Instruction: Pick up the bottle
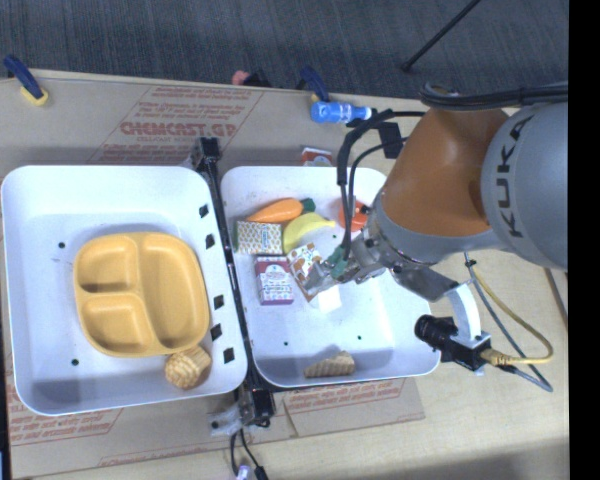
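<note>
The grey arm with the orange band (450, 183) is reaching in from 3 o'clock over the white bin on the right (400, 363). Its gripper (342, 266) is hanging low near the middle of that bin. I cannot tell if the gripper is open or closed, because the arm is hiding much of it.

The small bottle with the colourful label (306, 266) is lying on its side in the middle of the right bin. It is just beside the gripper, at the gripper's 9 o'clock. I cannot tell if they are touching.

An orange toy carrot (275, 210) is lying at 11 o'clock in that bin, and a yellow toy banana (305, 230) is lying next to it. A little green and tan box (258, 236) and a little red and white box (273, 280) are sitting at 9 o'clock. A tan pastry (330, 366) is resting at 6 o'clock.

In the white bin on the left (20, 268), a yellow plate with three sections (140, 293) is sitting in the middle. A round tan ball (187, 368) is sitting at 5 o'clock, touching the plate.
</note>
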`<state>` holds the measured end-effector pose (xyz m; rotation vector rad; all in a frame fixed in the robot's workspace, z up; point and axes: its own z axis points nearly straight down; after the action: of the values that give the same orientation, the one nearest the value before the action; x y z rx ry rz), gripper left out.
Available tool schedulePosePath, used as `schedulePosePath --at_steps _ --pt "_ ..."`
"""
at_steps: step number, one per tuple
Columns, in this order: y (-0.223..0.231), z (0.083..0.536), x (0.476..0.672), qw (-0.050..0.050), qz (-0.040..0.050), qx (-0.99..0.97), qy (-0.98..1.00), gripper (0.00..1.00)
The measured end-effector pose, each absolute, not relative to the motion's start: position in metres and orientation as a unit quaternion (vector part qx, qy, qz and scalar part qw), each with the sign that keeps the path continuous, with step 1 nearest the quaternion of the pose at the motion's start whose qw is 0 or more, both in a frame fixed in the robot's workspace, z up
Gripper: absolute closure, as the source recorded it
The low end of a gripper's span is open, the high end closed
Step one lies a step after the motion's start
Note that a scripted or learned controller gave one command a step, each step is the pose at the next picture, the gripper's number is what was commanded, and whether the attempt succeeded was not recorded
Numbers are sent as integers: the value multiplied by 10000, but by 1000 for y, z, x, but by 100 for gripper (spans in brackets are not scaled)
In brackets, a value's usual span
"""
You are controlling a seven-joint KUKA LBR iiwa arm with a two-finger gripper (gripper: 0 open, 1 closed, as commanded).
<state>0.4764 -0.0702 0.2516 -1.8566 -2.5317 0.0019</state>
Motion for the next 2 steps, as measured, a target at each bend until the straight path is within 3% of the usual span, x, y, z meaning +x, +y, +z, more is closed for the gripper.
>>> schedulePosePath --at_steps 1,2 --pt "6 249 476 18 9 -5686 -8226 100" --pt "74 191 476 28 18 -4580 -8889 100"
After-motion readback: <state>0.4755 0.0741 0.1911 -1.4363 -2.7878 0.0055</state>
